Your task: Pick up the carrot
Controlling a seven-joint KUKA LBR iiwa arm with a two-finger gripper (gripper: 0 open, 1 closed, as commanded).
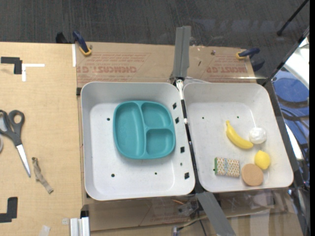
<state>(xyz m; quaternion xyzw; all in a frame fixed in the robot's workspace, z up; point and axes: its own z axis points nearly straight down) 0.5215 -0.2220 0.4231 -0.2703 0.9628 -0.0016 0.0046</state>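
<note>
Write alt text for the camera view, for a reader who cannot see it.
Two shallow white bins sit side by side on a bench: the left bin holds a teal divided plate, and the right bin holds a banana, a lemon, a white ball, a round tan disc and a small patterned block. Scissors lie on the bench at far left.

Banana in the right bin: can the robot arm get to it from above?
Probably yes. The banana lies flat on the floor of the right bin with nothing over it; only the white ball crowds one end.
</note>
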